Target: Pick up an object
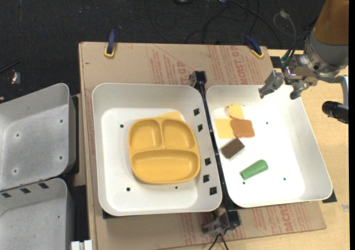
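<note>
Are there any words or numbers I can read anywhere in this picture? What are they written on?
Red printing runs over the brown cardboard sheet under the two white bins, but none of it reads clearly:
Above the left bin: slanted and upside down, too blurred to read.
Above the right bin: also upside down, too blurred to read.
Along the bottom right edge: partly hidden, unreadable.
The yellow tray, the blocks and the green piece carry no words.

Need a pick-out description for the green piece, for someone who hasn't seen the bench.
Start at the two white bins side by side and take the right bin, the one nearer the arm. A cluster of small blocks lies along its left side, near the divider; the green cylinder is the lowest of them, lying on its side. It is the only green and only rounded piece; its neighbours are flat yellow, orange and brown blocks.
</note>
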